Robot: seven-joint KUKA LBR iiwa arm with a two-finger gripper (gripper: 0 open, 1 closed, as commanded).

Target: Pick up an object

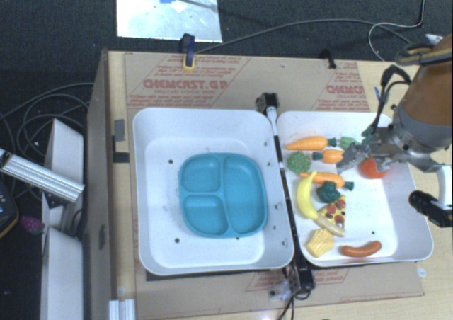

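I see the gripper (362, 150) low in the right bin (414, 241), near its upper edge, just beside a red tomato (372, 168) and a small carrot (329, 156). Can't tell its state or whether it has anything. Banana (305, 197), broccoli (299, 163), pizza slice (333, 215), corn (319, 242), sausage (360, 248) lie loose there. Left bin (156, 191) holds a blue divided plate (222, 194).

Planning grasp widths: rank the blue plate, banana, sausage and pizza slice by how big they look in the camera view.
1. blue plate, by far the largest
2. banana
3. sausage and pizza slice: they look too alike in size to rank.
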